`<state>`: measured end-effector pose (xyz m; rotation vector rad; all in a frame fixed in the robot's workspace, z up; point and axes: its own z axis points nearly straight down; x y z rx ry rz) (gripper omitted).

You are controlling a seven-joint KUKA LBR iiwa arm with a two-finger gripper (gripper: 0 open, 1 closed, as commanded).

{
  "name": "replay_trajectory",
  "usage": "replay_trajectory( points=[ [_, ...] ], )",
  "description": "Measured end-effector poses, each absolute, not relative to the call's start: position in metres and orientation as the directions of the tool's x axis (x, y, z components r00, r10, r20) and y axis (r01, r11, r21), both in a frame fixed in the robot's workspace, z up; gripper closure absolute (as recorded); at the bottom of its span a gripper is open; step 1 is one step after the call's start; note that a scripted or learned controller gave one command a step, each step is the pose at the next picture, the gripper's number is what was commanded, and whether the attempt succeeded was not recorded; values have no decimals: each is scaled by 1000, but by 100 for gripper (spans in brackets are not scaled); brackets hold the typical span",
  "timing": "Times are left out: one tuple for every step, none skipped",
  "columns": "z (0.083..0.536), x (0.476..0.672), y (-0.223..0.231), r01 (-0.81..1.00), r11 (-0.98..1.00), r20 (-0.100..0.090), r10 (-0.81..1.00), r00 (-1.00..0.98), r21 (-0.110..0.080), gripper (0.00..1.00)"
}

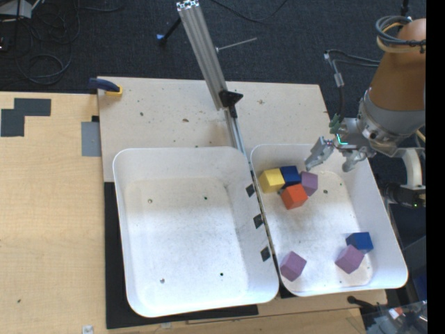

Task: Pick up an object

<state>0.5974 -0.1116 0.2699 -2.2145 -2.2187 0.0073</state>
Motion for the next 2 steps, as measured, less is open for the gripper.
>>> replay_trajectory(
  points=[
    [273, 598, -112, 1000, 0, 1, 1000, 0, -3, 0],
    [227, 593, -107, 1000, -2, 1, 1000, 2, -8, 0]
  ],
)
